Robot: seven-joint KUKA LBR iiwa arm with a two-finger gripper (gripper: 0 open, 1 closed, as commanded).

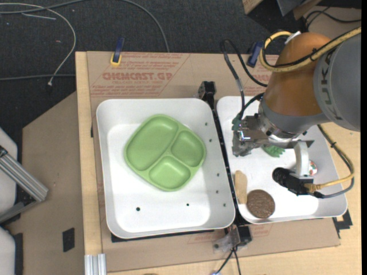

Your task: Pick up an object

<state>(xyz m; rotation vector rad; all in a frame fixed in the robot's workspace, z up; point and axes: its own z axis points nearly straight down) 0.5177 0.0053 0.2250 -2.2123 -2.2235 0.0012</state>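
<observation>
1. Camera view, the bins: the left bin (114, 153) holds a green divided plate (165, 152) lying flat near its middle. The right bin (324, 208) holds the smaller things, and the arm (298, 79) reaches over it.
2. Camera view, the claw: the gripper (243, 140) sits low over the left part of the right bin, near the wall it shares with the other bin. From this slant I cannot tell whether it is open or closed, and nothing can be seen in its hold.
3. Camera view, what could be picked: a small green item (276, 151) peeks out just beside the gripper, partly hidden under the wrist, and what it is cannot be made out. Toward the front edge lie a brown disc (261, 203) and, just beside it, a tan stick-shaped piece (241, 187) along the bin wall.
4. Handling, as a judgement:
   - The small green item is the nearest candidate and looks light. A pinch across its narrowest part should do.
   - The brown disc is flat and low, so it would have to be taken across its edge and may slip.
   - The tan stick-shaped piece wants a grip across its width, but there is little room on the wall side.
   - The plate looks stiff, smooth and too wide — only its rim or a divider ridge offers a hold.
</observation>
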